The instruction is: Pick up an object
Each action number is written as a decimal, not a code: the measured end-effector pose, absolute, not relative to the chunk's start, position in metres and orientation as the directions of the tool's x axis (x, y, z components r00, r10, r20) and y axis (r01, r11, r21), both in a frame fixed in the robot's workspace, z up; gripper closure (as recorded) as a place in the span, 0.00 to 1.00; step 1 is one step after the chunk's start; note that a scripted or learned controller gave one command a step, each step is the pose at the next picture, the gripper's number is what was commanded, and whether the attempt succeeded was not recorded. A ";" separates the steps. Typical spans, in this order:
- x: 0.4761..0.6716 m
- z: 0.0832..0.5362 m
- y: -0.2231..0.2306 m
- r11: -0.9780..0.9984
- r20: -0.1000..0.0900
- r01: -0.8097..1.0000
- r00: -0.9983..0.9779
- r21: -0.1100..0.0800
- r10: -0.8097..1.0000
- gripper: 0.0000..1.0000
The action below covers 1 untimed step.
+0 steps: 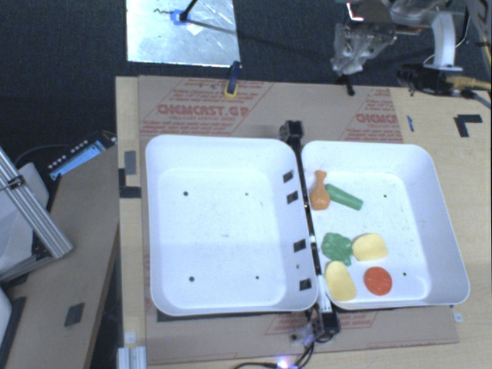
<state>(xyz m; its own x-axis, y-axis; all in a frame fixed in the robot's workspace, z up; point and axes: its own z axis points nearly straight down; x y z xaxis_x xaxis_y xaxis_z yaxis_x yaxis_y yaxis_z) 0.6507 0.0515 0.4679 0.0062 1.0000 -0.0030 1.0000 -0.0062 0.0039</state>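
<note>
1. Red printing reading "CHEMCAST GP" is seen on the brown protective sheet that covers the bench behind the bins, once upright at the left and once at a slant at the right; smaller lines beneath it are too fine to be read.
2. The gripper is held high above the bench, beyond the far edge of the right bin, with the grey wrist entering from the upper right. Whether its fingers are apart or together cannot be told, and nothing is seen between them.
3. The toys are gathered in the right bin, toward its left wall. An orange pear-shaped toy is laid touching a green cucumber-like toy. Nearer the front, a green leafy toy is set against a yellow toy; a second yellow piece and a red round toy are placed just beside them.
4. The left bin is joined to the right one along a seam fitted with black clips.
5. A yellow-and-blue clamp is fixed at the sheet's far edge. Behind it, a shiny metal plate is laid on dark carpet. An aluminium frame rail is seen at the left.
</note>
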 end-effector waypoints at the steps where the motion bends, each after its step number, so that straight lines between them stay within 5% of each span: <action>1: 0.624 0.223 0.085 0.002 -0.001 1.000 -0.002 -0.015 1.000 1.00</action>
